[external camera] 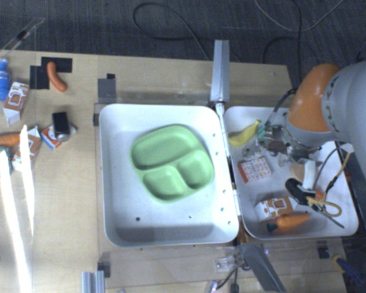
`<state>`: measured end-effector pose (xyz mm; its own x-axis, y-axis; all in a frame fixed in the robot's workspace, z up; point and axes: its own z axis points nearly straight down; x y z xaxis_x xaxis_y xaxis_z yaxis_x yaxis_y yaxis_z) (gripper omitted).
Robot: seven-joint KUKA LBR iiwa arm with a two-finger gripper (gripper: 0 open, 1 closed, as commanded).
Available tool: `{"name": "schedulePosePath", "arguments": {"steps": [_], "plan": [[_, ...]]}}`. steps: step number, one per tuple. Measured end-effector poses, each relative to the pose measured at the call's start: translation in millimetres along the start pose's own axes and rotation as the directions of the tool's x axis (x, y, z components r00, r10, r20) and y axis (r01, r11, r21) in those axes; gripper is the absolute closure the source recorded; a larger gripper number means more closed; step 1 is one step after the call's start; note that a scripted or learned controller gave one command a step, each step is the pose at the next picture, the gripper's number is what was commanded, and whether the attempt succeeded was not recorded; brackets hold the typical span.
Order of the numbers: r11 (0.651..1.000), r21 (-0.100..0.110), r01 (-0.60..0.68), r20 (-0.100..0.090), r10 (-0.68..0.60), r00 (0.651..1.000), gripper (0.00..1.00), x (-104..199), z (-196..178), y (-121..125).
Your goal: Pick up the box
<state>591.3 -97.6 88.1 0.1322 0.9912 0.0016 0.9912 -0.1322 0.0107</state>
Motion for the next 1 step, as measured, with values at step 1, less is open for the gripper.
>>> {"name": "schedulePosePath", "arguments": {"steps": [1], "plan": [[1.000,-0.008,0.001,-0.002,-0.001,1.000,1.00,1.9,-12.2,2.8]]}}
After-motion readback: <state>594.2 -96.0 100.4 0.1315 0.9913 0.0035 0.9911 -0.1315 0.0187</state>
